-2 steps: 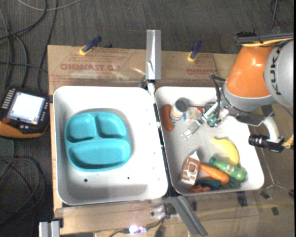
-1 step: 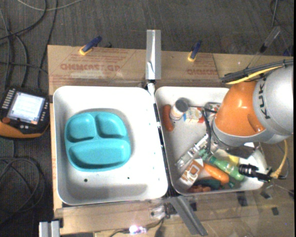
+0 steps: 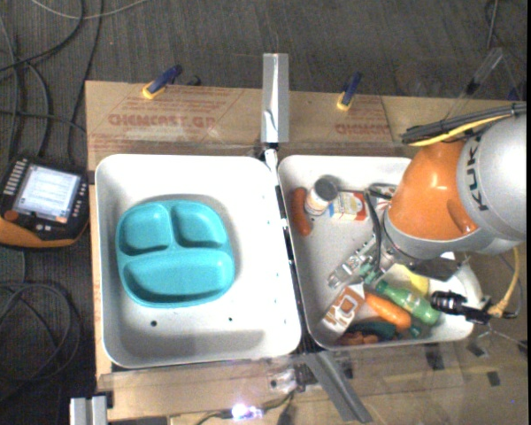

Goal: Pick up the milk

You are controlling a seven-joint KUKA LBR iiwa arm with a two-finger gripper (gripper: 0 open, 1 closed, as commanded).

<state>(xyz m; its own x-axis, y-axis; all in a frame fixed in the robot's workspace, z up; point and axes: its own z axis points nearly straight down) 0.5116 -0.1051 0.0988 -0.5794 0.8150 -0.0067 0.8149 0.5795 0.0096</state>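
The arm's jaws (image 3: 358, 268) hang low inside the right bin (image 3: 311, 312). I cannot tell if they are open or closed. The milk (image 3: 343, 310) lies just below the jaws, near the bin's front wall. A carrot (image 3: 390, 309) sits right beside it. A blue plate (image 3: 176, 251) rests in the left bin (image 3: 111, 326).
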